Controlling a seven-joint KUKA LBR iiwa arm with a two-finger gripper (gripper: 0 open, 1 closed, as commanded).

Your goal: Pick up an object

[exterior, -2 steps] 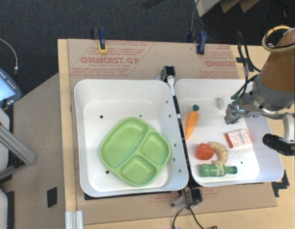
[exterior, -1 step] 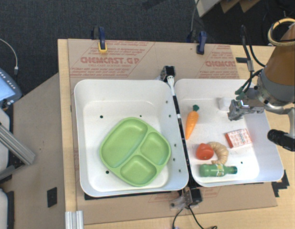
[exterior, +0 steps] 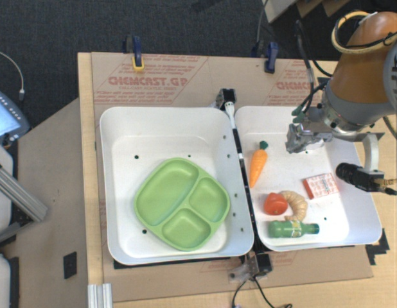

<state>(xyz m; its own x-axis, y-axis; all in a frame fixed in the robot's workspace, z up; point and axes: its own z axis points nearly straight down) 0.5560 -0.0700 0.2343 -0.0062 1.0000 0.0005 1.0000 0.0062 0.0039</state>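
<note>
Over the right bin [exterior: 340,218] now: gripper [exterior: 305,140] poised to the right of the carrot [exterior: 258,164] and a touch beyond it, clear of it, nothing visibly in its grasp. Open or shut? Cannot tell from this slant. Looks like the approach stage, no pick made yet. Best target, by the look of it: that carrot, lying alone on bare white floor, lengthwise toward the far wall, green top at the far end. Nearer than the carrot and slightly right of it, a tighter bunch: tomato [exterior: 274,203], pressed against a tan curled piece [exterior: 297,203], and nearer again the bottle [exterior: 293,229] on its side. Off to the carrot's right, past that bunch, a red packet [exterior: 320,185], flat and probably hard to get under. Away to the carrot's left, across the divider, a green plate [exterior: 181,203] in the left bin [exterior: 121,140]; no business there. To do this well: slide left until centred over the carrot's thick orange middle, turn the wrist so as to close across the narrow width rather than along the length, then drop straight down. Aim for the fat part, not the taper; likely to squirt out otherwise. Mind the divider just left of the carrot, with little room on that side. Stop short of grinding into the floor, squeeze, lift straight up, and check for orange in the grasp before calling it a pick.
</note>
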